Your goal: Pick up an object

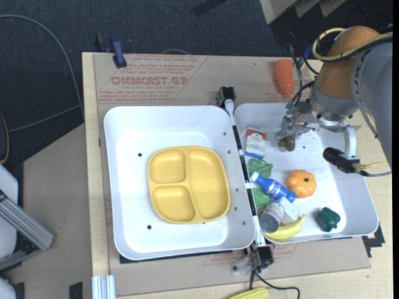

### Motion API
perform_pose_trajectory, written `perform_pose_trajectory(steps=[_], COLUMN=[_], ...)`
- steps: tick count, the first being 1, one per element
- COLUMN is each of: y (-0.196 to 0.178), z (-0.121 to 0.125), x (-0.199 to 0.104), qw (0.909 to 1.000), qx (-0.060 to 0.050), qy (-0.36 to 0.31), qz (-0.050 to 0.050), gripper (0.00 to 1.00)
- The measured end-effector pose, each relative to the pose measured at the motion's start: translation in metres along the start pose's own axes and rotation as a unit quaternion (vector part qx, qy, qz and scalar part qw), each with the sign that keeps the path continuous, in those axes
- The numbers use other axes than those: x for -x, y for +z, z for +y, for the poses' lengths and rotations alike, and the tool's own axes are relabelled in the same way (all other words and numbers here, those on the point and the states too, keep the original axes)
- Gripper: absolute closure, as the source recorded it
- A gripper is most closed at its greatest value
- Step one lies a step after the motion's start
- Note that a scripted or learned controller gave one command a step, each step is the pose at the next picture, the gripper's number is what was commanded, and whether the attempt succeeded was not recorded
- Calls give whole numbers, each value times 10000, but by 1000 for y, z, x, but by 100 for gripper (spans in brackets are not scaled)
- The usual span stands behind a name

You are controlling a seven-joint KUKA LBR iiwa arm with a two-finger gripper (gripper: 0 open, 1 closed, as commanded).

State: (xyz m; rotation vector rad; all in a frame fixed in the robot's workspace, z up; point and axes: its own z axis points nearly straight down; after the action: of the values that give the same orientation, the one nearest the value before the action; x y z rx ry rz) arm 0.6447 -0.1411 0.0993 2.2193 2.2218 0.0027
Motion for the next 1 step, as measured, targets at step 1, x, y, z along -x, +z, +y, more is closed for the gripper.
perform_pose_trajectory(steps=[1], y=[-86], z=[-40], x=[-79], qw=[10000], qx=[-10], qy=[-3], qz=[4], gripper=[100])
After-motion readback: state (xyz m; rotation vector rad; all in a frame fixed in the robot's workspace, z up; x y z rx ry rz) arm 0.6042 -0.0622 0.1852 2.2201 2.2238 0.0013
